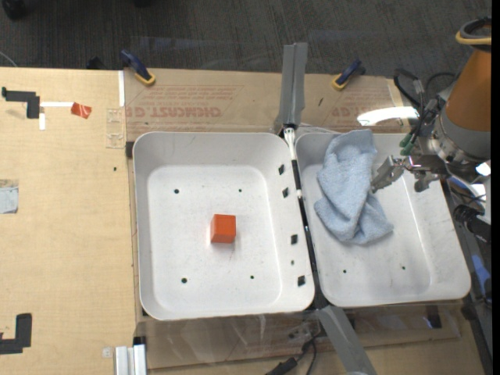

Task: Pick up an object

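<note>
the arm enters at the right edge and is cut off there, so just its orange band and grey wrist show. the gripper hangs over the right bin, its thin fingers pointing left toward the cloth. the fingers are small, dark and partly lost against cables and the bin floor; i cannot tell whether they are spread or closed, nor whether a tip touches the cloth's right edge or only sits just beside it.

the cloth is pale blue, soft and crumpled, bunched into folds. it lies in the upper left part of the right bin, its top near the bin's back rim and its lower end reaching toward the bin's middle. what its folds cover is hidden.

in the left bin sits a small orange-red block, a little below centre, upright and well apart from the walls.

a grey bar runs up from between the two bins. two clamps grip the cardboard behind the bins; the printing on it is too faint to read.
</note>
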### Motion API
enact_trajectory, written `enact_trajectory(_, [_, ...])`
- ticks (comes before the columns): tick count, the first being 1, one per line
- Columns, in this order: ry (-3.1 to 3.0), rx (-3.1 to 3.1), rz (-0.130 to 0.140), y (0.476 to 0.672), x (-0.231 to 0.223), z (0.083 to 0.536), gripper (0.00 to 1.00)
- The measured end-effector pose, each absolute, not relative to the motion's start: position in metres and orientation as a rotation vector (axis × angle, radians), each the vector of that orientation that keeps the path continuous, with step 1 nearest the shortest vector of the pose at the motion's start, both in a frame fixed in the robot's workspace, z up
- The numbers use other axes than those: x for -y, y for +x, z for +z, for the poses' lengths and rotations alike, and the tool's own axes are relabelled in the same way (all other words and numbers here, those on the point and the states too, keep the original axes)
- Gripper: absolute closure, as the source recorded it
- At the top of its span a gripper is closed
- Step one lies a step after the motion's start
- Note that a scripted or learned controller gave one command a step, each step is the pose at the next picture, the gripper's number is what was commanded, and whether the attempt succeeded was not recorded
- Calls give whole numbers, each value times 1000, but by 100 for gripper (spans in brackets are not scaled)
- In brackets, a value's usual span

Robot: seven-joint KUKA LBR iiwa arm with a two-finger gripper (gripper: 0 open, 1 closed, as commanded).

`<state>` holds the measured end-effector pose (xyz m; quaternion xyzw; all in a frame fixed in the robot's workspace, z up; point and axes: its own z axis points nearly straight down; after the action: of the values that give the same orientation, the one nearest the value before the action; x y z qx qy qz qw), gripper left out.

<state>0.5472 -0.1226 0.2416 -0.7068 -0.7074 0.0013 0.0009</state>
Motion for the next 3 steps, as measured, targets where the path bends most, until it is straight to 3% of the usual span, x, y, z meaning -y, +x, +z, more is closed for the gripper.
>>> enact_trajectory(1, [-1627,2690,-2,571,133,96,0])
enact_trajectory(2, [-1633,2687,-3,571,134,105,100])
enact_trajectory(3, [-1804,2574,2,622,146,191,100])
